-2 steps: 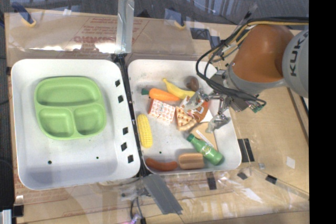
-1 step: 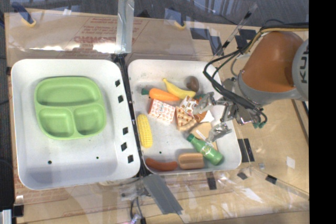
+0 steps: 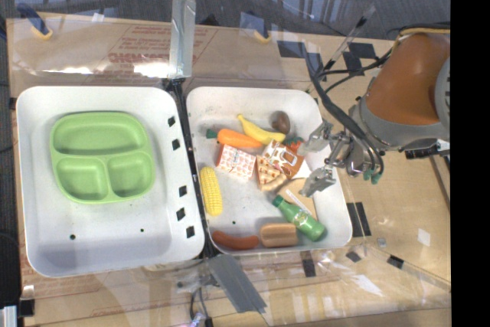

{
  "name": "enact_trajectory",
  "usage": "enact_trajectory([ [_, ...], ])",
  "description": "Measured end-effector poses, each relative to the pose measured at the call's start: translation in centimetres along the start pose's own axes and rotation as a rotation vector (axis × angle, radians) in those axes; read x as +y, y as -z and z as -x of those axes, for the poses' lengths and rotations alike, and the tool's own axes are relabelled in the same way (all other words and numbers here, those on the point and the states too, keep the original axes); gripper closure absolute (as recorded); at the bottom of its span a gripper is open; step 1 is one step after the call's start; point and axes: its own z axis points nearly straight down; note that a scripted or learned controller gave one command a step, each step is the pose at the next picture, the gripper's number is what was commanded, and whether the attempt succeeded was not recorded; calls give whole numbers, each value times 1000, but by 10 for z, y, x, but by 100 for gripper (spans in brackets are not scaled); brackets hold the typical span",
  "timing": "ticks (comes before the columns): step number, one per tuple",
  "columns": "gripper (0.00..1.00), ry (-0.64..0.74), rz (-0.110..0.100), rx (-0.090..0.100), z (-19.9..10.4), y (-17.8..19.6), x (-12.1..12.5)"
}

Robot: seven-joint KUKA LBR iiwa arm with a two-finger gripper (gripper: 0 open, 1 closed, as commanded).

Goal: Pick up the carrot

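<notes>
- Cardboard sheeting and strips of tape cover the bench (image 3: 92, 42), and two shallow white bins sit on it side by side, with dark carpet beyond the far edge.
- On the left, the left bin (image 3: 46, 241) holds a green divided tray (image 3: 103, 157).
- Beside it, the right bin (image 3: 230, 99) is crowded with toy food: the carrot (image 3: 239, 138) lies towards the far side, just beside and nearly touching a banana (image 3: 260, 131), with a red-and-white carton (image 3: 236, 162) right in front of it.
- Also in there are a corn cob (image 3: 210, 191), a pizza slice (image 3: 269, 172), a green bottle (image 3: 301, 217), a sausage (image 3: 236, 241) and a brown rounded piece (image 3: 281, 121).
- From the right, the arm (image 3: 406, 88) reaches in, and the gripper (image 3: 325, 159) hangs over the bin's right rim, well apart from the carrot; its two fingers look spread, with nothing between them.
- To do this well, I'd say it should travel across to the carrot's left, freer end, line the fingers across the carrot's width, and drop between banana and carton without nudging either.
- Cramped neighbours are the risk: a wide approach could snag the banana instead.
- Harder to judge from here: the carrot's right end is lost among the banana and the pizza slice, the gripper partly covers whatever pale item lies beneath it, and its height above the bin floor is unclear.
</notes>
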Motion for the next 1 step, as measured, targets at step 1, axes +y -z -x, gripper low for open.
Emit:
enact_trajectory([
  [1, 0, -195, 1, 6, -26, -36, -6],
])
